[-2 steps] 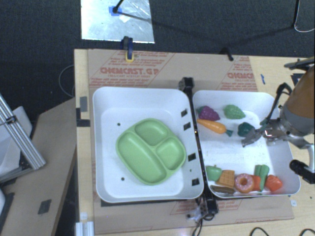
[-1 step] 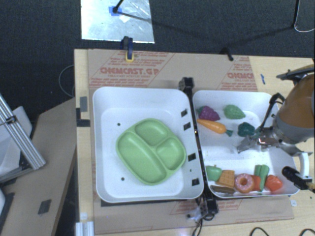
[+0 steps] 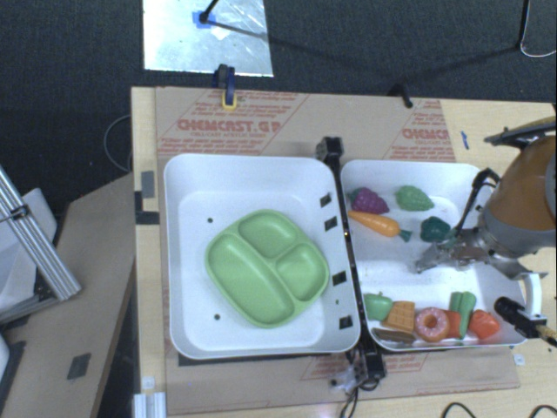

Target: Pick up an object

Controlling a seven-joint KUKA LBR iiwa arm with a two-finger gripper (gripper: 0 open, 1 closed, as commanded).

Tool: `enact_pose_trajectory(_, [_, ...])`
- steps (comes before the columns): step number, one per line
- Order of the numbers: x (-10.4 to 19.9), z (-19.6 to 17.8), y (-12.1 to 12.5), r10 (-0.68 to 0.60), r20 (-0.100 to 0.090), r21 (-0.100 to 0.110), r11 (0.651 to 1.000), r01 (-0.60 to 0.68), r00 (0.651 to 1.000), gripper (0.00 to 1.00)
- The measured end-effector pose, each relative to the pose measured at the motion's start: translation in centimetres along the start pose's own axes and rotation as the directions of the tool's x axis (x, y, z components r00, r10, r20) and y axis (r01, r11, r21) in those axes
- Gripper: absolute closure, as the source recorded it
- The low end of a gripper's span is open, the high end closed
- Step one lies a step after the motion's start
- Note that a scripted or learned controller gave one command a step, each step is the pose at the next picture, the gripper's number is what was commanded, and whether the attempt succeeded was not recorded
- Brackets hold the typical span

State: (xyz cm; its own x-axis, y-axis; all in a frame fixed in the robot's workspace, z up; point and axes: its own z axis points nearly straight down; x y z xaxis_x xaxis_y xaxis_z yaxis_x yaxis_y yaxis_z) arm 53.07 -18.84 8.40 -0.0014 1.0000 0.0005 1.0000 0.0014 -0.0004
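while the gripper hangs over bare floor, nothing is yet in hand

as the gripper (image 3: 428,261) sits low in the right bin (image 3: 396,172), its grey fingers point toward the bin's centre, and whether they are spread or closed cannot be told from this slanted look; nothing shows between them. the arm (image 3: 522,203) reaches in from the right, its orange band above the wrist.

to do this step well, the program would likely do best to choose the nearest free-standing piece. the dark green vegetable (image 3: 434,229) lies just beyond the fingertips, toward the bin's far wall, and looks like the closest target. the carrot (image 3: 376,224) lies further out from the fingertips, toward the divider, long and narrow, so a grasp across its short width should suit it. the purple grapes (image 3: 369,201) and the lighter green vegetable (image 3: 414,198) sit beyond, near the far wall.

on the near side of the gripper, a crowded row lines the wall: a donut (image 3: 432,323), a red piece (image 3: 483,325) and others packed together, which risks the fingers catching on neighbours.

the toys look small, smooth and light, probably plastic.

the left bin (image 3: 252,168) holds a green divided plate (image 3: 265,268).
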Motion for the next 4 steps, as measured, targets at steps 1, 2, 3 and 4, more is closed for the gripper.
enact_pose_trajectory(1, [0.0, -1.2, 0.1, 0.000, 0.001, -0.004, 1.000, 0.000, 1.000, 1.00])
enact_pose_trajectory(2, [-0.2, -5.6, -0.2, -0.001, 0.002, -0.005, 1.000, 0.001, 1.000, 1.00])
enact_pose_trajectory(3, [-0.1, -12.0, 0.4, -0.003, 0.003, -0.009, 1.000, 0.003, 1.000, 1.00])
enact_pose_trajectory(4, [-0.1, -14.2, 0.5, -0.003, 0.002, -0.005, 1.000, 0.003, 1.000, 1.00])
